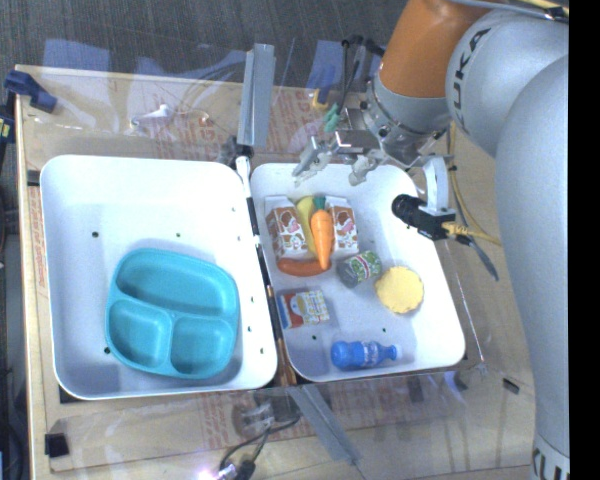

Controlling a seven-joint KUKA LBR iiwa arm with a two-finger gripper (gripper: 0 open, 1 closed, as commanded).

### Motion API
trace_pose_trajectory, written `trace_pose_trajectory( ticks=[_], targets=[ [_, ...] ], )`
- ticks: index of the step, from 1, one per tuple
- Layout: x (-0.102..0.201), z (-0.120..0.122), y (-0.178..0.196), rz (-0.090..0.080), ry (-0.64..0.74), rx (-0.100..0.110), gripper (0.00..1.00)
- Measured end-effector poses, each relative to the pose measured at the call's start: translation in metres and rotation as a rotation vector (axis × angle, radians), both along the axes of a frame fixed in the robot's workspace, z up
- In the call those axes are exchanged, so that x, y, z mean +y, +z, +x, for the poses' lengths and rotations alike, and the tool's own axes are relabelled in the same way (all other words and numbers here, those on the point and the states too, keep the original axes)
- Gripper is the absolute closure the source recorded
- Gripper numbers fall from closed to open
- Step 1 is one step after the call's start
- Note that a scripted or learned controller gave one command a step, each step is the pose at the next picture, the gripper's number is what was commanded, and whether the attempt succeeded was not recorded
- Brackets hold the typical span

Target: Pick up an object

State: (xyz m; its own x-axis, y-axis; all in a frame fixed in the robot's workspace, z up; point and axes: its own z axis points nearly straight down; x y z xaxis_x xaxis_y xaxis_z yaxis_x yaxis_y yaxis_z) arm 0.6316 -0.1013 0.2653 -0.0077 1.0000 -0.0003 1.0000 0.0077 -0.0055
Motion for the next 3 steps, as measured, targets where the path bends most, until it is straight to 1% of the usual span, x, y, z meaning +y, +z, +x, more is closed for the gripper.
trace_pose_trajectory(
  ticks=[1,2,3],
  targets=[
    [-0.036,-0.001,-0.160,0.001,0.126,0.000,0.00],
    [-0.037,0.001,-0.146,-0.003,0.131,-0.003,1.00],
    [0.013,0.018,-0.029,0.001,0.046,-0.004,1.00]
  ],
)
